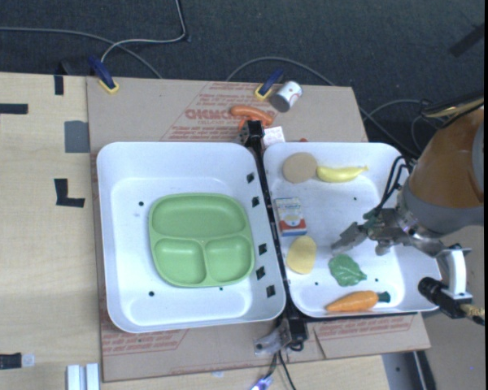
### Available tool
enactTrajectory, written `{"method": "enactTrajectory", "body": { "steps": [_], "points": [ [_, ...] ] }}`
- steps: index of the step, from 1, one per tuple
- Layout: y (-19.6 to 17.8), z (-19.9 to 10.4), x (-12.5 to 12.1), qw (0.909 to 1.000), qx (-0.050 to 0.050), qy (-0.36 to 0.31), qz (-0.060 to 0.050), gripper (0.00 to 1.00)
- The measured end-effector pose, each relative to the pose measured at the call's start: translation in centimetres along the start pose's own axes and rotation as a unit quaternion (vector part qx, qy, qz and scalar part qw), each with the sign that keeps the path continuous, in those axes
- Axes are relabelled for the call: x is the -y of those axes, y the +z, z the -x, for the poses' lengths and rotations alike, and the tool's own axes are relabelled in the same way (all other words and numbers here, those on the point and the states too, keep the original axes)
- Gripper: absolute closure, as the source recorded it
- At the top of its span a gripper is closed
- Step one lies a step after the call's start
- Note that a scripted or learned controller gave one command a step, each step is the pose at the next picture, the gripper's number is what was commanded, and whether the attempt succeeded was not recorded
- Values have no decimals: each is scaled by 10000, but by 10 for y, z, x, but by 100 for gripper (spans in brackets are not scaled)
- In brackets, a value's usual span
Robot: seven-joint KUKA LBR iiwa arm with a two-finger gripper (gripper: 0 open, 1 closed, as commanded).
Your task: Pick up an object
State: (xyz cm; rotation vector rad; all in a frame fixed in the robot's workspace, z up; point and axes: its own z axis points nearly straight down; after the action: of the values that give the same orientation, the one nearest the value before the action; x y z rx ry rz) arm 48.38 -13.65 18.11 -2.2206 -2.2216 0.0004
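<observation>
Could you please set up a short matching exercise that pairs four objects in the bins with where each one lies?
Things:
1. green plastic divided plate
2. yellow toy banana
3. orange toy carrot
4. small white carton

Places:
A. near edge of the right bin
B. far side of the right bin
C. middle of the left bin
D. right bin, beside the divider

Pairs: 1-C, 2-B, 3-A, 4-D
</observation>
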Motion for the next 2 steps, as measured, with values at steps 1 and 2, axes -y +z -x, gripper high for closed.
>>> {"method": "enactTrajectory", "body": {
  "steps": [1, 2],
  "points": [
    [89, 4, 0, 10000, -3, 2, -2, 0],
    [79, 4, 0, 10000, -2, 0, 2, 100]
  ]
}}
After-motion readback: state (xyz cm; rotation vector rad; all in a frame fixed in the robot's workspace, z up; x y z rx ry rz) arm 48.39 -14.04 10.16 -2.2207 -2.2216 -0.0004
